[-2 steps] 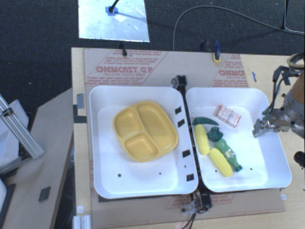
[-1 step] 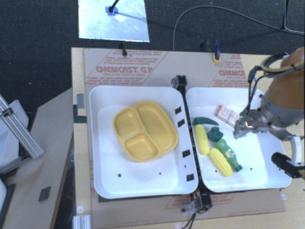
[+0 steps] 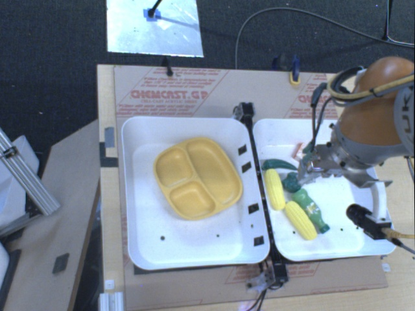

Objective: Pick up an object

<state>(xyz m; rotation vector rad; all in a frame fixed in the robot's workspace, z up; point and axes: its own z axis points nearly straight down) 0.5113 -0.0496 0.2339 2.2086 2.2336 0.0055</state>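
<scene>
Camera view looks down on the right bin (image 3: 350, 248), where the likely targets lie close together: two yellow corn cobs, one (image 3: 275, 188) near the bin's left wall and another (image 3: 301, 219) below it, with a green bottle-shaped toy (image 3: 310, 207) wedged between and touching them, and a dark green piece (image 3: 280, 165) just above. The pincer (image 3: 306, 169) hangs low over this cluster, just above the green toy's upper end; whether it is spread or closed cannot be told from here, and nothing is visibly between its tips. My judgement is that the arm is at the reach-and-descend step, with no pick made. The next move calls for settling on one item, probably the green toy or the upper cob, and closing squarely on it without nudging the neighbours that press against it.

The left bin (image 3: 139, 238) holds a yellow divided plate (image 3: 196, 176), well apart from the action. Both bins sit on a cardboard sheet (image 3: 194, 89) printed in red, on a pale counter (image 3: 71, 173). Beyond is dark carpet (image 3: 52, 31) with a shiny square plate (image 3: 154, 19) and a trailing cable (image 3: 272, 13).
</scene>
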